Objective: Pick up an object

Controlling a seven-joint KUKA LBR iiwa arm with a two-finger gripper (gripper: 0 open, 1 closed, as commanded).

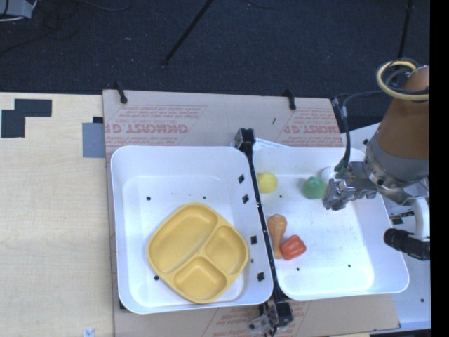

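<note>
In the right bin lie a yellow ball-like object, a green round object, an orange carrot-shaped piece and a red pepper-like object. My gripper hangs low over the right bin's upper right area, just right of the green object. Nothing shows between its tips from this angle.
The left bin holds a yellow divided plate. A black divider clip strip runs between the two bins. Cardboard lies under both bins, and the arm's body looms over the right bin's right edge.
</note>
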